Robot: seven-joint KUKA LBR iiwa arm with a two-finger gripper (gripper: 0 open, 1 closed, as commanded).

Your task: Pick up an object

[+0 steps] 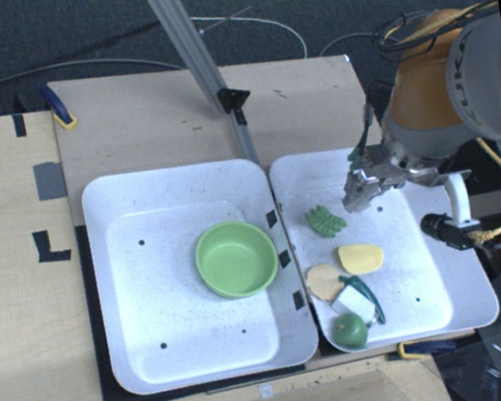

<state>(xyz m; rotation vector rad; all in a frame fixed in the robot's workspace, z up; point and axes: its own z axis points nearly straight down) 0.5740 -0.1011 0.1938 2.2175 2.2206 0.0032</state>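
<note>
My gripper [359, 198] hangs over the upper middle of the right bin [458, 303], just right of a small ridged green object [326, 221]. Nothing shows between its fingers. Below it lie a yellow piece [362, 258], a tan round piece [323, 282], a white item with a dark green handle [358, 299], and a green ball [350, 329] at the bin's front edge. A light green bowl [236, 259] sits in the left bin [162, 352].
A grey pole [191, 43] slants down to a black clamp at the back where the bins meet. Cables loop behind the bench. A black fitting [446, 229] juts from the arm over the right bin's right side.
</note>
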